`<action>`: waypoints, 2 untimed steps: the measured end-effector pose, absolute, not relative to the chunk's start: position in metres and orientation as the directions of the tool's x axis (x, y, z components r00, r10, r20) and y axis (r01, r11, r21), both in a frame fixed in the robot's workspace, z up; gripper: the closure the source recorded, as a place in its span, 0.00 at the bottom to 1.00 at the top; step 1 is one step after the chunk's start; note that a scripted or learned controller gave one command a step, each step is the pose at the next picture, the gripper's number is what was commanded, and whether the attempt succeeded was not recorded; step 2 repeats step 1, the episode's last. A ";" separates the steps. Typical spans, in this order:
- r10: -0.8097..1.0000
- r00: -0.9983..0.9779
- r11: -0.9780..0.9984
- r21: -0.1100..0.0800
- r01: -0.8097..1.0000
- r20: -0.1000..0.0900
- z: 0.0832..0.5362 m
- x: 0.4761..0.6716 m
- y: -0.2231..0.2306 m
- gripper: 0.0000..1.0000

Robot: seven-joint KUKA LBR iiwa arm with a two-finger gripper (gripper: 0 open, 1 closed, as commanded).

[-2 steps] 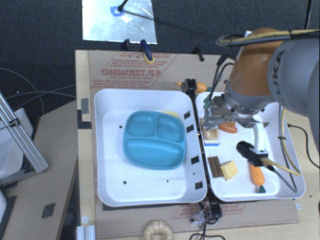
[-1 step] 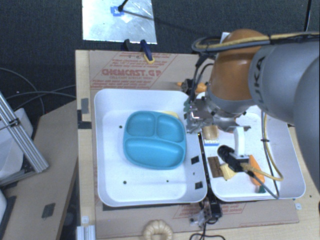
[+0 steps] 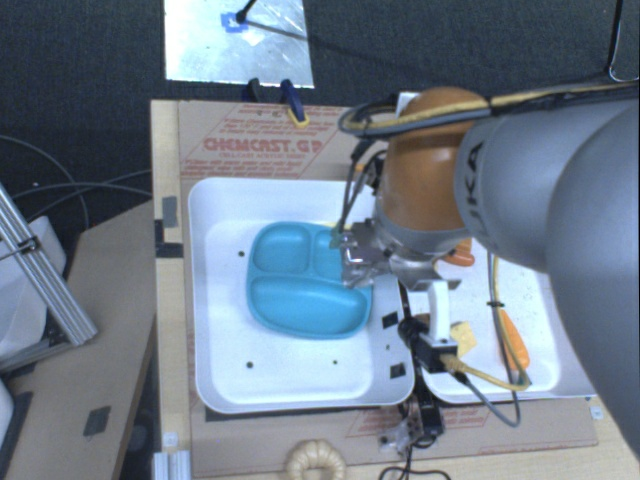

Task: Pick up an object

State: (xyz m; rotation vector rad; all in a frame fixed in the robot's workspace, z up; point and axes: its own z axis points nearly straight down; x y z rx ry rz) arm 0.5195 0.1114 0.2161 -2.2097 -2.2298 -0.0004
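Note:
A blue divided plate (image 3: 300,286) lies flat in the middle of the left white bin (image 3: 230,368). My gripper (image 3: 354,258) hangs at the plate's right rim, under the orange band (image 3: 425,163) of the arm. The wrist hides where the gripper meets the plate. In the right bin (image 3: 540,383) lie a long orange carrot-shaped object (image 3: 513,340) and a small yellow piece (image 3: 464,339). A bit of another orange object (image 3: 461,257) peeks out beside the wrist.
The grey arm (image 3: 560,188) covers most of the right bin. A cable (image 3: 490,383) runs across the right bin's front. Both bins sit on a cardboard sheet (image 3: 260,143); a shiny foil square (image 3: 235,28) lies behind it.

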 end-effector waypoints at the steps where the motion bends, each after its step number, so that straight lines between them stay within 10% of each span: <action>1: 1.000 -0.003 0.003 0.001 1.000 0.001 0.214 0.528 0.108 1.00; 2: 1.000 -0.003 0.003 0.001 1.000 0.001 0.214 0.528 0.108 1.00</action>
